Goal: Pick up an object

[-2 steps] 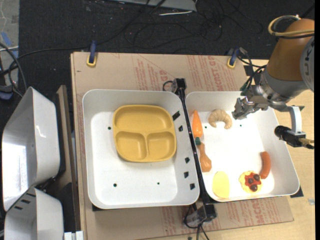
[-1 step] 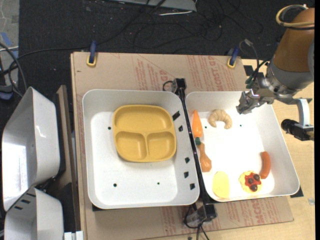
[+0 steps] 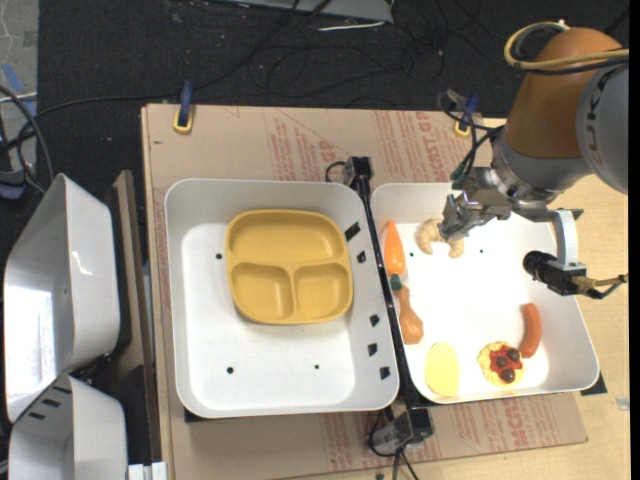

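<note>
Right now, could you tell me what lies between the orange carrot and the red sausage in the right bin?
Bare white bin floor separates carrot and sausage, camera view.

Smooth, slightly glossy white plastic bins [image 3: 190, 298], matt yellow plastic tray [image 3: 290, 266] with compartments, rough brown cardboard sheet [image 3: 290, 143] with red print, glossy orange band [image 3: 555, 93] on arm

Two white bins [image 3: 195, 298], one yellow divided plate [image 3: 290, 266], six toy food pieces [image 3: 530, 329], two orange clamps [image 3: 184, 118].
</note>
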Controlling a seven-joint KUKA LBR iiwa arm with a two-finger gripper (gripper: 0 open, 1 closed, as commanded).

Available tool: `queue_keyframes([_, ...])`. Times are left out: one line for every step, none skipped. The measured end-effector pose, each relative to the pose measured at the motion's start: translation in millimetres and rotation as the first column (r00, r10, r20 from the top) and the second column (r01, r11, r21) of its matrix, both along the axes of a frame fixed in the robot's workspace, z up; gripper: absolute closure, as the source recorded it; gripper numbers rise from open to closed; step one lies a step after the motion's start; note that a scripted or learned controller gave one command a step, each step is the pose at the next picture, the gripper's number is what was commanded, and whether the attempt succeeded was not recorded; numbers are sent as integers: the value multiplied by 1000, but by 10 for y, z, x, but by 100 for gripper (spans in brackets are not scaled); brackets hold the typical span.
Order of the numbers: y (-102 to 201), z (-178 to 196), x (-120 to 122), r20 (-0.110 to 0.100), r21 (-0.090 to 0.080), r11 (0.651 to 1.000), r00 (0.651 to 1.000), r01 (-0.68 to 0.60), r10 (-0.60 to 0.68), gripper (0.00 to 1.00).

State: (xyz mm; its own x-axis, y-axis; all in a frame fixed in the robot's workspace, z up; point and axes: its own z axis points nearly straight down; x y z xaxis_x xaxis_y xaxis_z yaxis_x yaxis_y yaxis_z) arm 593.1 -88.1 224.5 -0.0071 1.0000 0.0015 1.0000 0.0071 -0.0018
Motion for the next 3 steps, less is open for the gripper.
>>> queue_keyframes([543, 106, -87, 1, 0, 1000, 1000, -1, 1, 100])
queue_keyframes([1039, 184, -282, 0, 0, 1000, 1000, -1, 1, 100])
queue_keyframes([1557, 253, -405, 1, 0, 1000, 1000, -1, 1, 100])
